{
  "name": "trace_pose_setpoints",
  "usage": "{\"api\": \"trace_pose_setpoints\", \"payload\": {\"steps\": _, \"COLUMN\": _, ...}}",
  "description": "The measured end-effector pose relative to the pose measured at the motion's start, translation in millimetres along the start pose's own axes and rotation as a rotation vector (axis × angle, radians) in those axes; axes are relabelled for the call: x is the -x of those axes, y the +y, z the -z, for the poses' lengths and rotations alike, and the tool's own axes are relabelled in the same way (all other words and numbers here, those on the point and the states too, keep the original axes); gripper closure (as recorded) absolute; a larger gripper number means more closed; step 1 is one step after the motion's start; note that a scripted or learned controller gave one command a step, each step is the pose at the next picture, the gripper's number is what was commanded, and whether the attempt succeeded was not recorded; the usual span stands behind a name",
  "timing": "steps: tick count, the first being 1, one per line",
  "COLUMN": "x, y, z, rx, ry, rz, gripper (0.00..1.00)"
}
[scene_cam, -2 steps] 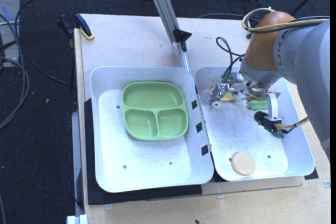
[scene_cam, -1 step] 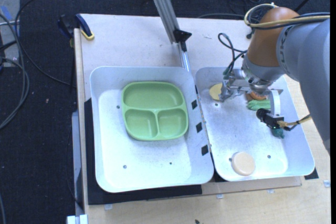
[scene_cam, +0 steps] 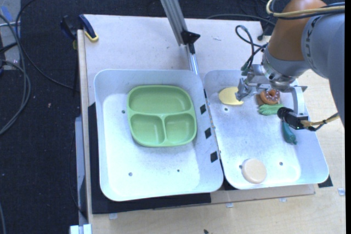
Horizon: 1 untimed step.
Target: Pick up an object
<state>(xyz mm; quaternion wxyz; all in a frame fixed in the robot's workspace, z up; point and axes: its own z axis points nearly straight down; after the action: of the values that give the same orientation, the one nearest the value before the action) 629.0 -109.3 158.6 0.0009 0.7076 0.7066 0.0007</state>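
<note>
Two shallow white bins sit side by side on the bench [scene_cam: 142,30]. The left bin [scene_cam: 109,172] holds one thing, a green divided plate [scene_cam: 162,115] with three compartments, lying flat near the bin's middle. The right bin [scene_cam: 307,167] holds the loose objects, five in all: a flat yellow piece [scene_cam: 228,97] near its upper left, a small orange-brown ring-shaped item [scene_cam: 270,97], a light green piece [scene_cam: 267,109] just below that ring, a darker teal item [scene_cam: 289,132] towards the right wall, and a pale round disc [scene_cam: 254,171] near the front edge, well apart from the rest. The grey arm [scene_cam: 323,41] with its orange band comes in from the right and hangs over the upper part of the right bin, hiding some of its back wall. The gripper [scene_cam: 241,91] is down at the right edge of the yellow piece, touching or very nearly touching it; whether it is clenched or released cannot be told from this angle, and nothing is seen between its tips. A slanted metal bar [scene_cam: 170,0] crosses the bench above the bins, and black cables [scene_cam: 38,57] trail on the dark floor around.
</note>
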Motion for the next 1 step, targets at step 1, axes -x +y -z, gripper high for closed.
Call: {"api": "trace_pose_setpoints", "payload": {"steps": 1, "x": 7.8, "y": 7.6, "z": 51.2, "rx": 0.003, "ry": -0.001, "rz": 0.002, "gripper": 1.0}}
